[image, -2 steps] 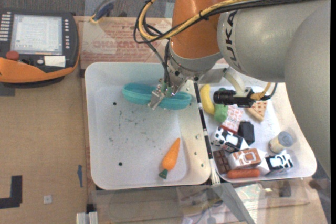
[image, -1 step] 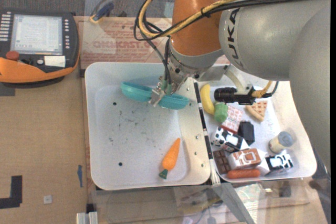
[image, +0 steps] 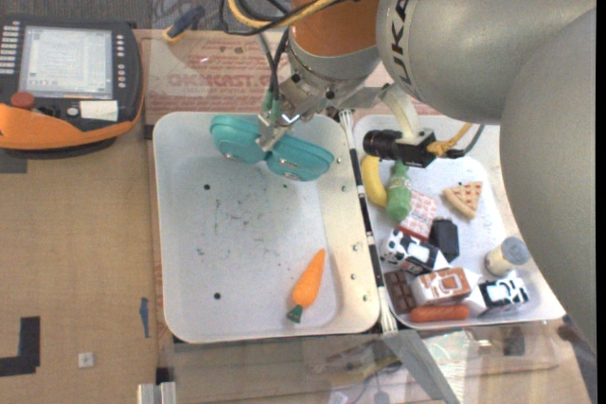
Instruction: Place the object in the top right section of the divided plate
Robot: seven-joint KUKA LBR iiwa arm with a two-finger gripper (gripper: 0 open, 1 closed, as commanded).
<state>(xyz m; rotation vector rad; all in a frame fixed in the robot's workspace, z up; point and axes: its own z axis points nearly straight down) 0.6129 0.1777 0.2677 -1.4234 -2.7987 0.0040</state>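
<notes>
Teal divided plate [image: 279, 149], seen at the far edge of the left bin [image: 189, 232], tilted and partly hidden beneath the claw [image: 275, 120]; glossy rounded lobes, section layout not readable from this angle. Claw directly over the plate's middle, apparently touching it; open or clenched cannot be told. Orange toy carrot [image: 309, 284] with green stub lying apart near the bin's front right corner, the likely object, not held. Right bin [image: 492, 203] crowded with toy food, including a banana [image: 373, 181] and a pizza slice [image: 464, 198]. Risks from here: plate dragged or tipped by the claw, shifting the target section; carrot rolling under a pinch; wrong section chosen because of the tilt.
</notes>
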